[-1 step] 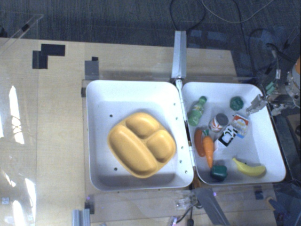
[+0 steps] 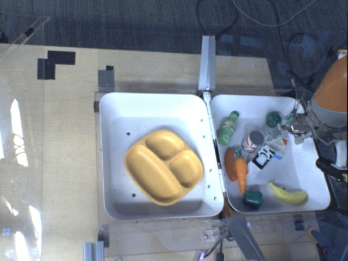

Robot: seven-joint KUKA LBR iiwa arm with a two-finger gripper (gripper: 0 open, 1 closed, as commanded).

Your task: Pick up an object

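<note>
The right bin [image 2: 312, 170] holds several small items. Among them are a green bottle [image 2: 228, 125], an orange carrot [image 2: 240, 171], a yellow banana [image 2: 288, 193] and a dark green block [image 2: 253, 199]. There is also a small can [image 2: 252, 141], a black-and-white box [image 2: 263, 157] and a teal lump [image 2: 273, 118]. My gripper [image 2: 291, 128] reaches in from the right over the bin's upper right part, close above the teal lump and a clear wrapped item [image 2: 278, 144]. I see nothing held in it.
The left bin [image 2: 114, 118] holds a large yellow bread-shaped object [image 2: 163, 166]. A metal post [image 2: 207, 64] stands behind the divider between the bins. The arm's orange band [image 2: 333, 88] sits at the right edge. Cables lie on the floor behind.
</note>
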